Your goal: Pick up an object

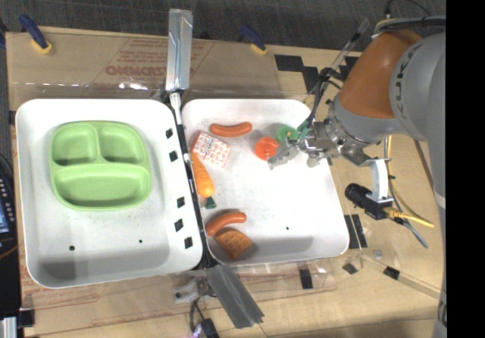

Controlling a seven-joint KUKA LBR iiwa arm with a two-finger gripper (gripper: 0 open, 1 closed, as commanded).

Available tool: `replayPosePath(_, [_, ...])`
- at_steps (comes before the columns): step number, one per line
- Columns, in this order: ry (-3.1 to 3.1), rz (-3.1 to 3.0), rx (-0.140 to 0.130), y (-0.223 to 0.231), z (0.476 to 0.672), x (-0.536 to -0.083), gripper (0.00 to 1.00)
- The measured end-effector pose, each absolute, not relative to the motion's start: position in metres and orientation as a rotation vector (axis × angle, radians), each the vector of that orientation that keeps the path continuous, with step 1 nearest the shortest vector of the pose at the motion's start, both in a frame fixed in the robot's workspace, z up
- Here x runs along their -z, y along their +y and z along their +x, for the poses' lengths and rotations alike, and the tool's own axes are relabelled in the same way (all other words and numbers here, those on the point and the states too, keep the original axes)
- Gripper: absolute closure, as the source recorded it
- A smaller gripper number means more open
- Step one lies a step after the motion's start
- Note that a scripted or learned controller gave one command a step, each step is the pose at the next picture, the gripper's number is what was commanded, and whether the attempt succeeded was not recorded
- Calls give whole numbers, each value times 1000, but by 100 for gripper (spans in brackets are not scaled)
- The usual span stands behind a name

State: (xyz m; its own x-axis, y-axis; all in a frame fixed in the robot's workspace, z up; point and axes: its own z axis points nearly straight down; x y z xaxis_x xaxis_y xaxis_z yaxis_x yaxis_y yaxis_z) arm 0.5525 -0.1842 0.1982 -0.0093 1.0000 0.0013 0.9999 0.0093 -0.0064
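You can't tell the pincer's (292, 148) grip; beside the round orange-red plastic tomato (266, 148), it may nudge it away.

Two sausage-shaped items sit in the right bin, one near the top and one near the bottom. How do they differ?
The upper sausage lies level across the picture, on bare bin floor near the far wall; the lower sausage is tilted and curved, and lies against a brown bread-like piece. The upper one is nearer the pincer; the lower one lies in the front left corner by the divider. Both are orange-red, rounded at the ends and similar in size.
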Motion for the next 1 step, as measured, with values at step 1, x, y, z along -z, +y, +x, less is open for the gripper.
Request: replayPosePath(1, [-2197, -2240, -5, -188, 614, -148, 0])
